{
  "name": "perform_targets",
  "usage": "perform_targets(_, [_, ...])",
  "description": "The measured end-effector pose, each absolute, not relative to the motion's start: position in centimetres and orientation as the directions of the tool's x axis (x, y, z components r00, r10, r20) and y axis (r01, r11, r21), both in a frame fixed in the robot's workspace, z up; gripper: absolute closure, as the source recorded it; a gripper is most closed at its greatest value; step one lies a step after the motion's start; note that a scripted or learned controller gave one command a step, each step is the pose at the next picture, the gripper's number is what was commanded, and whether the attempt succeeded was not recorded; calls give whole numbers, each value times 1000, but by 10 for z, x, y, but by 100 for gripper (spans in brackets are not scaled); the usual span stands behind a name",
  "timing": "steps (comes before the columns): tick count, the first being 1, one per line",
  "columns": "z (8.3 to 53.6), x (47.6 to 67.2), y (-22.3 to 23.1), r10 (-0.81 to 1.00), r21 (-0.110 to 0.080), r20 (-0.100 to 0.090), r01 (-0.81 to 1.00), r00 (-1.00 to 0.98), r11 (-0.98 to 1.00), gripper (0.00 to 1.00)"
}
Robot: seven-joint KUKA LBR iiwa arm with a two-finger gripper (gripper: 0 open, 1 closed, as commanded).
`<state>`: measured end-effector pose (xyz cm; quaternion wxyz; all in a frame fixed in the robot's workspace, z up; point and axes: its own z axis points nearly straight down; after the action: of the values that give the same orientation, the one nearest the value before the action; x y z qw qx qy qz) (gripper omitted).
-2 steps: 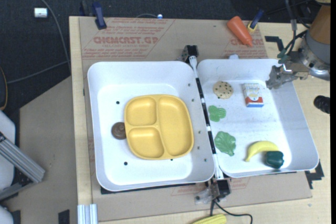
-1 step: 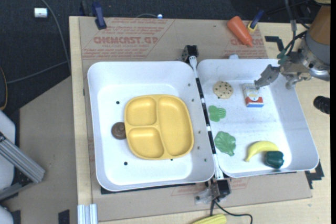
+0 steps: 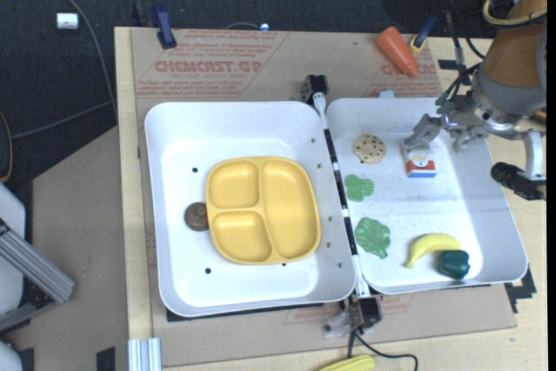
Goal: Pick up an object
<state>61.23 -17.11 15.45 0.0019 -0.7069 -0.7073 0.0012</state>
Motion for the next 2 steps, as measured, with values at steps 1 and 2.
perform_targets(1, [84, 614, -171, 1000, -4, 1, 1000, 0, 0, 0])
perform_targets(2, [96, 616, -171, 1000, 1, -1, 1000, -2, 2, 100])
